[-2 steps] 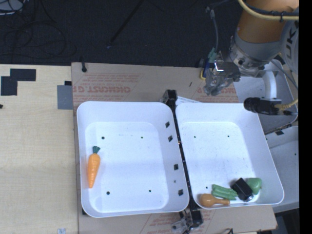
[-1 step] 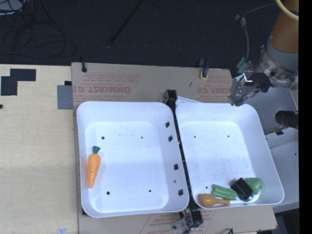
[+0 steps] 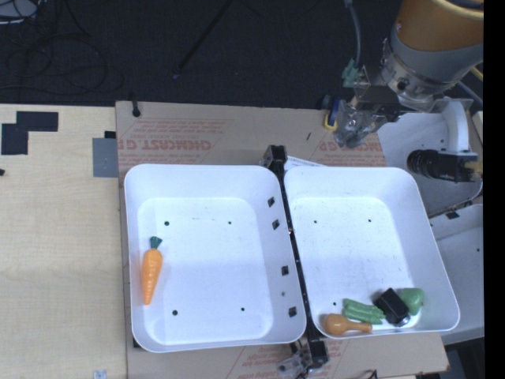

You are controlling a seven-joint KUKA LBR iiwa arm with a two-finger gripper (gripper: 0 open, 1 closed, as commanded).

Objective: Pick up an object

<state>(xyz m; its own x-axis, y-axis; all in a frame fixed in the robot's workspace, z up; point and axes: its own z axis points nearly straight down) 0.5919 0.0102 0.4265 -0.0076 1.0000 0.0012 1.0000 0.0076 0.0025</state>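
One toy carrot [image 3: 151, 270] lies alone near the left wall of the left bin [image 3: 197, 178]. It looks like light, stiff, kinda slick plastic, so I'd pinch across the fat orange middle. The right bin [image 3: 355, 181] has a small pile in its near corner. The gripper [image 3: 349, 129] hangs past the bins' far edge, can't tell its state.
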